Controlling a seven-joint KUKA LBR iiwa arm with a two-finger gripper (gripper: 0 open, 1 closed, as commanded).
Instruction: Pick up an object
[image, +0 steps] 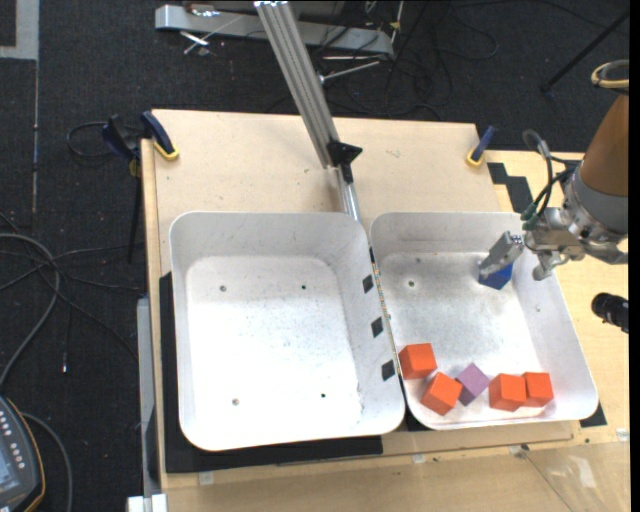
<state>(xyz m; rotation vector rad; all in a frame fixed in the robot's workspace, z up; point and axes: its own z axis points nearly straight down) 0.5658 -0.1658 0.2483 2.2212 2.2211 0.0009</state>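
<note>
My gripper (522, 264) hangs over the back right part of the right bin (440, 232), with its two fingers spread apart. A small blue block (496, 277) lies right at the tip of the left finger (499, 256), touching or just under it, not between the two fingers. Along the bin's front edge sit several orange cubes (417, 359), (441, 392), (508, 391), (538, 387) and one purple cube (472, 380) among them. Nothing is held between the fingers.
The left bin (200, 240) stands beside the right one, with a raised divider rim (372, 300) between them. A slanted metal pole (305, 85) crosses the back of the bench. Clamps (160, 135), (480, 148) grip the bench's rear corners.
</note>
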